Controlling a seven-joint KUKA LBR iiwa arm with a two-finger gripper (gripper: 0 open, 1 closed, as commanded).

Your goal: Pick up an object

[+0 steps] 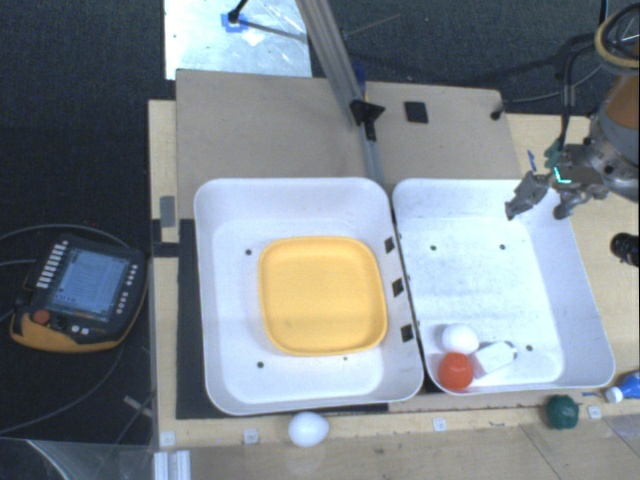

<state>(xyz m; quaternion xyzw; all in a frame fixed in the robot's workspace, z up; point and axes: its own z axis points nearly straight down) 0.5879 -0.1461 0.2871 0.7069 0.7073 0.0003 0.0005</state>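
— While the counter (440,138) takes up most of the frame, what sits on it?

— Two shallow white bins side by side. The left bin (225,228) fills the centre-left, the right bin (500,268) the centre-right, and their inner rims touch along the middle.

— What comes next in size?

— A yellow square plate (323,295) lying flat in the middle of the left bin. After that, the arm (620,98) entering at the upper right of the frame.

— And the gripper?

— The gripper (546,196) hangs over the upper right corner of the right bin. Its two dark fingers (524,198) stand spread apart, and nothing is between them.

— Where are the things to pick up?

— Crowded into the lower left corner of the right bin, well apart from the gripper. A white ball (460,339) sits just above a red ball (456,371), the two touching or nearly so. A small white object (496,356) lies just to their right; I cannot tell what it is.

— Anything outside the bins?

— A handheld control pendant (77,300) at the left edge of the frame, off the counter. A white egg-shaped thing (308,429) rests on the counter just below the left bin, and a dark green ball (562,411) lies at the lower right, below the right bin.
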